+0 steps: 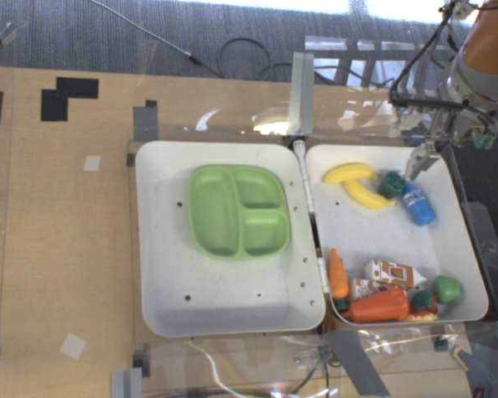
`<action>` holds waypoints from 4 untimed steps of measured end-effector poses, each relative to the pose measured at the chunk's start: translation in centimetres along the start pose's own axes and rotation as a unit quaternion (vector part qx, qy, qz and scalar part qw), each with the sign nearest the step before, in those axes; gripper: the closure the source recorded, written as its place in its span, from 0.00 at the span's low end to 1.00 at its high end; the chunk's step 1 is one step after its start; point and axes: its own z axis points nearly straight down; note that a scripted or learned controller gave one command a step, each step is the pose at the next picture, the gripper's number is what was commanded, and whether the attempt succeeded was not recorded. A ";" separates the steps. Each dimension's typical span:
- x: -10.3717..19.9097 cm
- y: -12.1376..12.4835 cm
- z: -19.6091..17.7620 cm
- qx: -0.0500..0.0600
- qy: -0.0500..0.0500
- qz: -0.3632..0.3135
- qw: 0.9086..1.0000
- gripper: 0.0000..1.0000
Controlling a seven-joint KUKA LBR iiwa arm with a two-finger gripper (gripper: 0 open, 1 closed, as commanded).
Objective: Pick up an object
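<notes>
My gripper (419,162) hangs over the far right part of the right bin (469,247), just above and behind a blue bottle (417,206) with a dark green top (390,185). Nothing shows as held in it. Two yellow bananas (357,185) lie to the left of the bottle. Along the bin's near side sit an orange carrot (338,274), a small printed carton (390,274), a red-orange pepper (380,307) and a green ball (448,289).
The left bin (162,288) holds a green divided plate (239,210). A metal post (301,94) stands behind the wall between the bins. Cables and a bracket hang around the wrist at the upper right.
</notes>
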 end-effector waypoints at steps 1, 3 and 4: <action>-2.2 -3.1 15.2 -0.002 0.006 -0.022 1.000 0.00; 5.4 -7.3 19.2 0.001 -0.001 -0.249 0.969 0.00; 2.4 3.6 19.2 -0.001 -0.003 -0.219 0.976 0.00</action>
